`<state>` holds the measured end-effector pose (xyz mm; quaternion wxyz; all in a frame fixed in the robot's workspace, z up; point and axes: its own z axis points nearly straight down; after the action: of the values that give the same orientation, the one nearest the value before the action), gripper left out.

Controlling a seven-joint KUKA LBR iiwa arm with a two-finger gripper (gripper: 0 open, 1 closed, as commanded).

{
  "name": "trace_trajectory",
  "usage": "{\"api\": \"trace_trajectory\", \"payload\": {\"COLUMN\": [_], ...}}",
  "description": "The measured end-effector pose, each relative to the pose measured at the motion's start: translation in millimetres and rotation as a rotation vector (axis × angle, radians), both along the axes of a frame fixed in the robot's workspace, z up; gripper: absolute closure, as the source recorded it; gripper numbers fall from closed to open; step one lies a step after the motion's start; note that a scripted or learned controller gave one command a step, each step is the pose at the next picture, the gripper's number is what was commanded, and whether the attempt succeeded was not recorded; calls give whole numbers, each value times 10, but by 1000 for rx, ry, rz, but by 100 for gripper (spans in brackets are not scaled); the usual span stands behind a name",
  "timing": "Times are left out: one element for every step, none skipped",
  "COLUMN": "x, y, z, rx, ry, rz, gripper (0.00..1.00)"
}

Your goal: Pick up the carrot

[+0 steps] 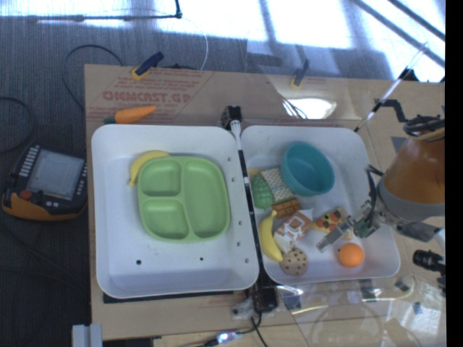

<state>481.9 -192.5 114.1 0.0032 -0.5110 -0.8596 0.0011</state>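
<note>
We see the carrot (135,113) lying on the bench outside the bins, just beyond the far edge of the left bin (108,215), well apart from the gripper (359,225). The gripper hangs low in the right bin (362,144), near its right wall, just above the orange (351,255); we cannot tell how its jaws stand. In the left bin sits a green plate (181,197) with a banana (145,162) touching its far left corner.
</note>
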Motion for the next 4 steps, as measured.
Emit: {"api": "trace_trajectory", "payload": {"x": [1010,1141,1366,1173], "y": [-225,-312,-300,-309], "z": [-164,875,-175,-234], "rx": [-11,-10,-6,-13], "ry": [-34,-20,-14,-23], "rz": [110,326,491,694], "gripper": [0,0,0,0]}}
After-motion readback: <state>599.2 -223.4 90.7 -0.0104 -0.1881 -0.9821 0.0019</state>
